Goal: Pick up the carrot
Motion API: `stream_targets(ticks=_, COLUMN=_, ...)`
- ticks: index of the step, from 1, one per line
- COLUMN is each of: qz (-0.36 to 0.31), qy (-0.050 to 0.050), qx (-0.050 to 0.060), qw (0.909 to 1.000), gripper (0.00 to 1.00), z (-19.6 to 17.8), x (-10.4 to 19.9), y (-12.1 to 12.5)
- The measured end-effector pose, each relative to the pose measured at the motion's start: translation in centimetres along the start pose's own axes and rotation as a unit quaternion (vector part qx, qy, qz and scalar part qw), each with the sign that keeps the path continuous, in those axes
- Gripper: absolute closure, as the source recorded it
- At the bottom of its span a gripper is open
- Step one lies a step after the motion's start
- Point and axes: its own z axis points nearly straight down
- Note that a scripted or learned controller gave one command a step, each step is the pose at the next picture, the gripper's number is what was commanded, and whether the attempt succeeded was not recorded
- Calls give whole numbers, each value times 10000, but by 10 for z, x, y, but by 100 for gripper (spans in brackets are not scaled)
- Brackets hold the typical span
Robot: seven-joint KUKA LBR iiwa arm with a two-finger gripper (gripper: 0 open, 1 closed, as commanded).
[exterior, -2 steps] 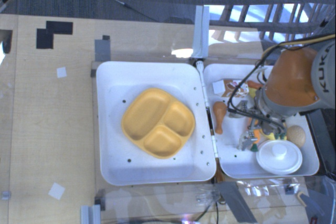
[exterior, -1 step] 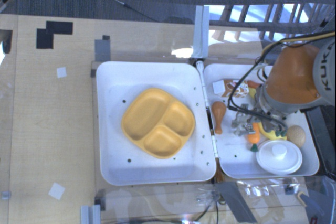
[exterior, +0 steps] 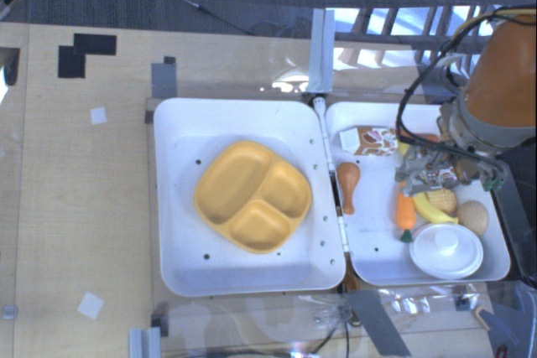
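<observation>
The surface (exterior: 84, 205) is carrying two shallow white bins side by side. The left bin (exterior: 180, 264) is holding a yellow divided plate (exterior: 252, 194), sitting at a tilt near its middle. The right bin (exterior: 369, 260) is holding the clutter: a drumstick (exterior: 346, 184) along its left wall, a printed packet (exterior: 375, 140) near the far edge, a white bowl (exterior: 446, 250) at the near right, a banana (exterior: 434, 209) and a tan, egg-like piece (exterior: 474, 217) just beyond that bowl.

The arm (exterior: 503, 80) is reaching in from the right over the right bin, its orange band filling the upper corner, and the claw (exterior: 430, 172) is hanging low above the middle of the bin — whether it is released or clenched I cannot tell, as the wrist and cables are hiding the tips, and nothing is visibly caught in it.

The carrot (exterior: 406, 214) is lying in the right bin just below the claw, between the drumstick and the banana, with its green stub close to the bowl's rim. Its long axis is running near to far, almost upright in the view, green end toward the near edge.

It is looking like a light, stiff plastic toy — smooth, tapered, so likely slippery. Closing across the thick orange middle, square to the long axis, seems the safest hold, though the banana is crowding its right side.
</observation>
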Motion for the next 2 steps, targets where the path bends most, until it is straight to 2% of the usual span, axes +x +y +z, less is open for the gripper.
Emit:
stream_targets(ticks=1, qz=291, qy=94, qx=-28, qw=9995, gripper=100, z=91, x=37, y=15)
stream_targets(ticks=2, qz=446, qy=20, qx=-9, qw=9990, gripper=100, z=-1, x=26, y=27)
